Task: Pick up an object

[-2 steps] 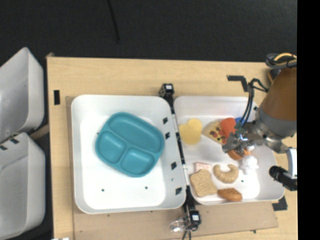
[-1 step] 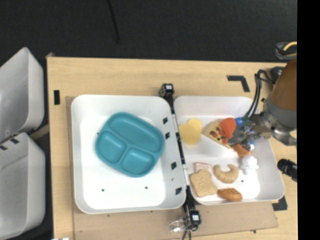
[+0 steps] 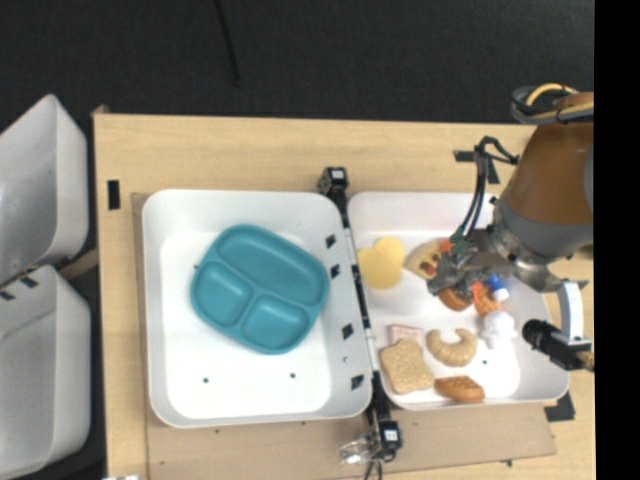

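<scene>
My gripper (image 3: 455,276) hangs low in the right bin (image 3: 415,210), over a cluster of small toy food pieces (image 3: 436,261) near the bin's middle right. The arm's orange band and grey wrist cover most of it. To the left of the cluster lies a yellow round piece (image 3: 381,263). Nearer the front edge lie a toast slice (image 3: 406,365), a tan croissant (image 3: 452,346) and an orange-brown piece (image 3: 459,389). A small white object (image 3: 497,325) sits by the arm.
The left bin (image 3: 170,388) holds a teal divided plate (image 3: 260,288). A ridge with black clips (image 3: 347,298) divides the two bins. Wooden bench (image 3: 220,148) surrounds them. White padded shapes (image 3: 40,268) stand at the far left.
</scene>
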`<act>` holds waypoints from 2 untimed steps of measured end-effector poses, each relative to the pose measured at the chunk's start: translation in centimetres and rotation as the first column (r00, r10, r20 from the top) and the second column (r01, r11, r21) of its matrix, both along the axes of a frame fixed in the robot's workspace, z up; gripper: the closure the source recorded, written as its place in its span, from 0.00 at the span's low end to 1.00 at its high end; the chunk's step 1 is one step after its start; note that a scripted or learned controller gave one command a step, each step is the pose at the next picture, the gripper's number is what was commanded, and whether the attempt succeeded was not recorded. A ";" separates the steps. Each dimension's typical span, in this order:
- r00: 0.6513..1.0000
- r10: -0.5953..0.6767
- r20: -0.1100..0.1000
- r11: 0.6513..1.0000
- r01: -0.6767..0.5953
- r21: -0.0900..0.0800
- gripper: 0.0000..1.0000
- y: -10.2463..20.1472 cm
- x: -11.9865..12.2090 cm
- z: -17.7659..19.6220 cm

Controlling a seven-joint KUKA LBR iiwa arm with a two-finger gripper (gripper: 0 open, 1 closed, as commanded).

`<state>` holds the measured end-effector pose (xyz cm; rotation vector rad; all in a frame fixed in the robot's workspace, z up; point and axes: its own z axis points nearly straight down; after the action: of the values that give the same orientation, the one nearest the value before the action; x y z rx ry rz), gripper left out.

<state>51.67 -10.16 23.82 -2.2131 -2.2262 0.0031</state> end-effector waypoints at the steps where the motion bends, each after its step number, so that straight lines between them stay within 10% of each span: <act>1: 1.000 0.003 0.001 1.000 -0.003 0.001 1.00 5.8 1.1 0.7; 2: 1.000 0.003 0.002 1.000 -0.003 0.001 1.00 11.9 1.3 0.8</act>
<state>52.97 1.71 24.58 -2.2102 -2.2300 -0.0001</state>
